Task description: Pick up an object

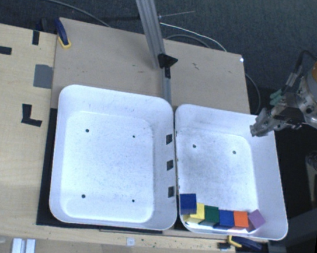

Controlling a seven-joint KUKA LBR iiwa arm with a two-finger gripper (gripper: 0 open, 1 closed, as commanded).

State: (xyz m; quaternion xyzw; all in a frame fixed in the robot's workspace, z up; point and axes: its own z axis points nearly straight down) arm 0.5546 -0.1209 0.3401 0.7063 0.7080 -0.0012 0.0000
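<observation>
Lying well below end effector (pixel 261 128): blocks (pixel 219 216)

Pretty plain setup: dark grey carpet (pixel 234 16) up behind the gripper (pixel 263 125), wooden bench (pixel 2 147) off to its left, thin cables (pixel 189 36) trailing across the floor.

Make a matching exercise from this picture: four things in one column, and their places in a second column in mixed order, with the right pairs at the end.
Things:
1. gripper
2. purple block
3. blue block
4. left bin

Places:
A. right end of the row of blocks along the near wall of the right bin
B. over the far right corner of the right bin
C. beside the right bin, on the side away from the arm
D. left end of that row, resting partly on a yellow block

Pairs: 1-B, 2-A, 3-D, 4-C
</observation>
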